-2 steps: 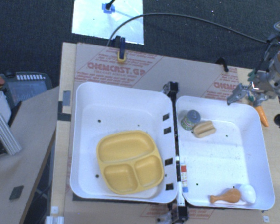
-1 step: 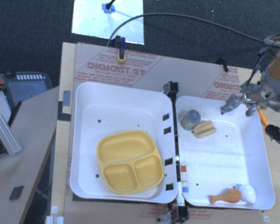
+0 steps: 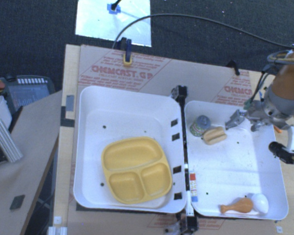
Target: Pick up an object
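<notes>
Where the arm reaches in over the right bin (image 3: 274, 177), four small objects lie on its floor. A tan bun-shaped piece (image 3: 214, 135) sits just below and to the left of the gripper (image 3: 245, 119), close to it but apart from it. Touching that bun on the side farther from the gripper is a small round grey-blue item (image 3: 201, 124), too blurred to identify. Well below the gripper, near the bin's front edge, lie a toy drumstick (image 3: 237, 205) and a white egg-shaped object (image 3: 259, 203), touching each other.

Nothing lies between the gripper's fingers; whether they are spread or pressed together I cannot tell, since they merge with the dark wrist parts. The arm's upper portion is cut off by the picture edge.

Far to the gripper's left, the left bin (image 3: 95, 109) holds one yellow three-compartment tray (image 3: 137, 168). Two bins rest on a sheet of printed brown cardboard (image 3: 157, 72).
</notes>
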Robot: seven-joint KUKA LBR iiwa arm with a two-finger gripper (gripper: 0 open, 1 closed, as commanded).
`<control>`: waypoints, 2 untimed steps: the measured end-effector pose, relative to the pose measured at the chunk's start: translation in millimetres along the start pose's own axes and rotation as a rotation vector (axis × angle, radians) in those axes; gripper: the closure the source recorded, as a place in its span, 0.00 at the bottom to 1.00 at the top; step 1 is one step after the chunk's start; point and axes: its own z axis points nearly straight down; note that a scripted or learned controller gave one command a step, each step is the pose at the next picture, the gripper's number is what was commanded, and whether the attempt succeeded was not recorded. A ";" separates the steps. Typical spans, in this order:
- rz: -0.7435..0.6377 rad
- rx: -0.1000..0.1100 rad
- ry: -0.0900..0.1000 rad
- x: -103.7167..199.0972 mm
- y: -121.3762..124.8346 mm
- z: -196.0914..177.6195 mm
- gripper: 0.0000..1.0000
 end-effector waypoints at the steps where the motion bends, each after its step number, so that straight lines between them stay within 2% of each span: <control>1: -0.001 -0.007 -0.002 -0.3 1.9 -15.1 1.00; 2: -0.002 -0.010 -0.002 3.1 -4.3 -75.6 1.00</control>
